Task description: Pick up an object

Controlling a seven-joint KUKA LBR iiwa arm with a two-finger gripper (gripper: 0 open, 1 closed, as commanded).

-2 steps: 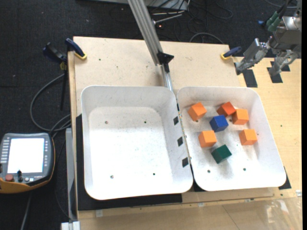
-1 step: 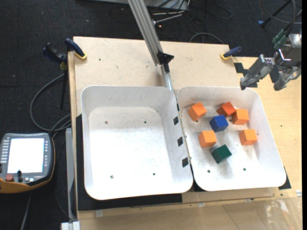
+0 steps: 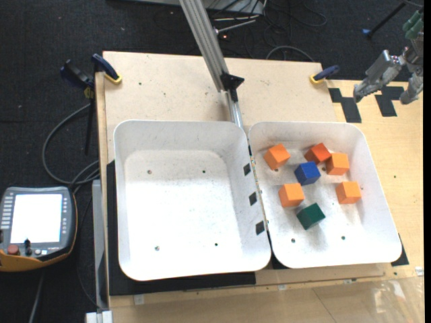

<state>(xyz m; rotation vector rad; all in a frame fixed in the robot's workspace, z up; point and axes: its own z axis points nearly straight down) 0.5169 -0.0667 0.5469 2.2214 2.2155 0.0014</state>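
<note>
A slanted overhead view of a pale wooden counter (image 3: 175,86) carrying 2 shallow white bins side by side. The left bin (image 3: 135,180), in the middle of the frame, shows only bare white floor. The right bin (image 3: 377,227), at centre right, holds 7 small blocks packed close together: 5 orange, 1 blue block (image 3: 307,173) in their midst, and 1 dark green block (image 3: 311,215) lowest in the group.

The tool (image 3: 387,73) sits at the upper right of the frame, above the counter's far corner and well apart from the blocks. It touches nothing and nothing hangs from it. At this angle and size I cannot tell whether it is spread or pressed together.

Likely trouble lies in the crowding. The orange block (image 3: 318,153) at the top of the cluster touches another orange block (image 3: 338,163) and sits just beside the blue one, so a descent there could land on a neighbour, shove blocks aside, or close on an edge and slip. The green block, with more free space around it, looks the safer target.
</note>
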